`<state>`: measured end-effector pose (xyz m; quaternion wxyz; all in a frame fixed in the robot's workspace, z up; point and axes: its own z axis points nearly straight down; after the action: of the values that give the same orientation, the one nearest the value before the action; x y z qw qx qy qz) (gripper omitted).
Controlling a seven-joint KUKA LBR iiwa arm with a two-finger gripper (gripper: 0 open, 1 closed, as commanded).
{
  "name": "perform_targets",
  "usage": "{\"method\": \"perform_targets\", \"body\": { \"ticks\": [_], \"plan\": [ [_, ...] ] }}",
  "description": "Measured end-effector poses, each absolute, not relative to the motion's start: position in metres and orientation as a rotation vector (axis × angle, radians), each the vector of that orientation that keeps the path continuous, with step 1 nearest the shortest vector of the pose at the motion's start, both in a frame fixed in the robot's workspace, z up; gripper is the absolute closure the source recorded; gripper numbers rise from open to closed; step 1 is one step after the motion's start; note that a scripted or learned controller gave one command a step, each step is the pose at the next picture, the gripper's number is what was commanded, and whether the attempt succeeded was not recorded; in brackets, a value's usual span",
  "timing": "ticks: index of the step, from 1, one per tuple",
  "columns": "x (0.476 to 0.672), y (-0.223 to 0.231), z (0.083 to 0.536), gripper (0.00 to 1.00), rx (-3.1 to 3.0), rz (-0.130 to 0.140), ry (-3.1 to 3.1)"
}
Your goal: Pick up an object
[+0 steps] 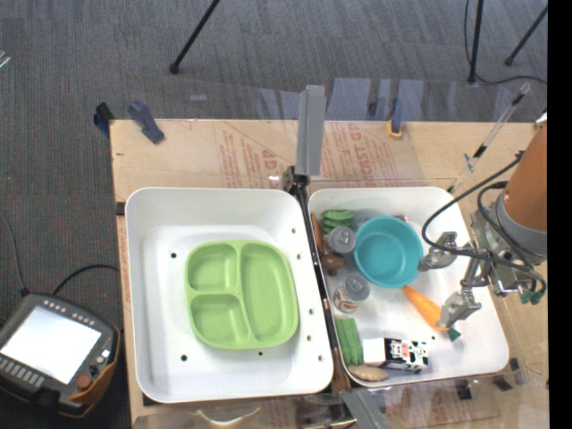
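Looking down from the camera view, the gripper (455, 284) hangs over the right bin (487, 351) with its fingers spread apart, nothing between them. An orange carrot (422, 303) lies just beside it, next to the teal bowl (388, 251). Left bin (152, 239) holds a green divided plate (241, 294).

Arm (536, 195) cut off at right frame edge. Small items along right bin's (487, 351) left wall overlapping, indistinct.
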<state>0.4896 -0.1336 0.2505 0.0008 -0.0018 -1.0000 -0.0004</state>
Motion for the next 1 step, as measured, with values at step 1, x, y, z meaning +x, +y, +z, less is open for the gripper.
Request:
{"method": "perform_targets", "body": {
  "ticks": [1],
  "plan": [
    [0.5425, -0.1398, 0.0868, 0.00, -0.045, -0.002, -3.141]
  ]
}}
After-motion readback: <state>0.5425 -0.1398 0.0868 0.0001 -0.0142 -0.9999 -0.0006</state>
